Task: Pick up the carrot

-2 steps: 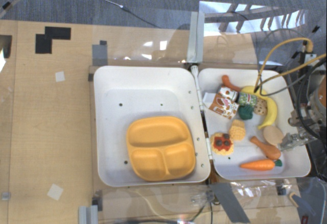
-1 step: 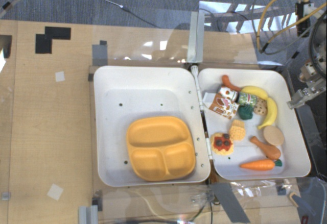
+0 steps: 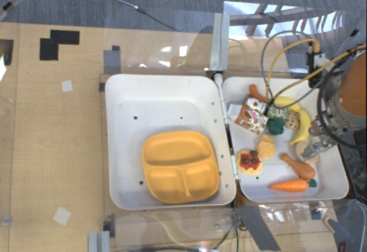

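Observation:
The carrot (image 3: 291, 185) is orange with a green tip and lies flat near the front edge of the right bin (image 3: 338, 190). My gripper (image 3: 313, 150) hangs over the right side of that bin, just above and to the right of the carrot, close to a brown drumstick (image 3: 299, 166). Nothing shows between its fingers.
The right bin also holds a banana (image 3: 302, 126), a corn piece (image 3: 266, 146), a small pizza slice (image 3: 250, 161), a green vegetable (image 3: 276, 126), a printed box (image 3: 251, 116) and another drumstick (image 3: 257, 93). A yellow divided tray (image 3: 180, 165) lies in the left bin (image 3: 123, 130). Cables loop above the right bin.

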`<action>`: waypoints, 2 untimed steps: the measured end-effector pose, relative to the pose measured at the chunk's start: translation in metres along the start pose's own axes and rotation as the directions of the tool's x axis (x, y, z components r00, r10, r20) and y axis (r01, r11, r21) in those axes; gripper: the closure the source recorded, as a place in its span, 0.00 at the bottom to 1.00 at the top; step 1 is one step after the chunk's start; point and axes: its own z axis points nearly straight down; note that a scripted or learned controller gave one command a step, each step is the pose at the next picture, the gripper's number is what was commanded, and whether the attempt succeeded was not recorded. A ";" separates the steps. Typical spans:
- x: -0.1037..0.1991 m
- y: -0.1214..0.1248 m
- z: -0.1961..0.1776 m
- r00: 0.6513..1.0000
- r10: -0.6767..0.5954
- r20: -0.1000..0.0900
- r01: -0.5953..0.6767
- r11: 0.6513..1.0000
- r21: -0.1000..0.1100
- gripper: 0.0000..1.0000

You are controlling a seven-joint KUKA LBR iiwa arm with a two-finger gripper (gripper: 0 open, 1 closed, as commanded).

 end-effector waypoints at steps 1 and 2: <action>0.005 0.004 -0.097 0.956 -0.295 -0.014 0.295 0.956 0.010 1.00; -0.022 0.032 -0.032 0.795 -0.606 -0.007 0.606 0.795 0.001 1.00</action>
